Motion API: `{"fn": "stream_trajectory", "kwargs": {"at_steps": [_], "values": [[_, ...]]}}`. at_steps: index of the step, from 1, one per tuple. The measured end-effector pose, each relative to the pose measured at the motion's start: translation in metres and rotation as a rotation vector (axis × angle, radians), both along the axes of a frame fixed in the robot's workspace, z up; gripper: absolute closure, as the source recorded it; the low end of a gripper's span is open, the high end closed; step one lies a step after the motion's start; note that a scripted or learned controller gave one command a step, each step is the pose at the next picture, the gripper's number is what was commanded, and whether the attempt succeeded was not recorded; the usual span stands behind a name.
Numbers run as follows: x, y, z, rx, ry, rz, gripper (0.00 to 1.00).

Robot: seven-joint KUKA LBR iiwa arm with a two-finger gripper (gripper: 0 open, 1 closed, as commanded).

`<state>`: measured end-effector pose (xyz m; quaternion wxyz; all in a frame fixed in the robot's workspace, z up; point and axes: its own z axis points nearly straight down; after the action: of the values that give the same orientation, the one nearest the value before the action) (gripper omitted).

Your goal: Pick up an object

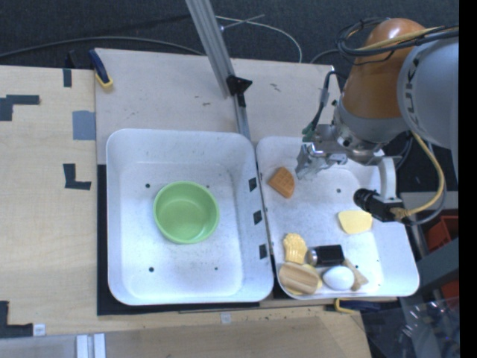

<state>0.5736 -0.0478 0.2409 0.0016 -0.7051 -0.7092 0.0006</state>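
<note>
camera view: looking down on two white bins side by side
gripper (307, 162): over the right bin (387, 274), near its far edge, nothing pinched; can't tell how the jaws stand, too small and dark
nearest thing: orange wedge (282, 181), just beside the fingertips, toward the wall shared with the left bin and a touch nearer the front edge
wedge axis: roughly along that shared wall, slightly slanted
other picks: yellow piece (355, 221) by the right edge; corn (294, 247), black block (326, 256), bread (299, 278), egg (339, 277) bunched along the front edge
left bin (123, 200): green bowl (185, 212) mid-floor, well apart from the gripper
guess: short shift toward the shared wall, then down onto the wedge
</note>
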Motion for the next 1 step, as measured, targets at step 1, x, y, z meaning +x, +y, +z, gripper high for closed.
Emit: {"fn": "stream_trajectory", "kwargs": {"at_steps": [1], "values": [[-0.0068, 0.0519, -0.0119, -0.001, 0.001, 0.0, 1.0]]}}
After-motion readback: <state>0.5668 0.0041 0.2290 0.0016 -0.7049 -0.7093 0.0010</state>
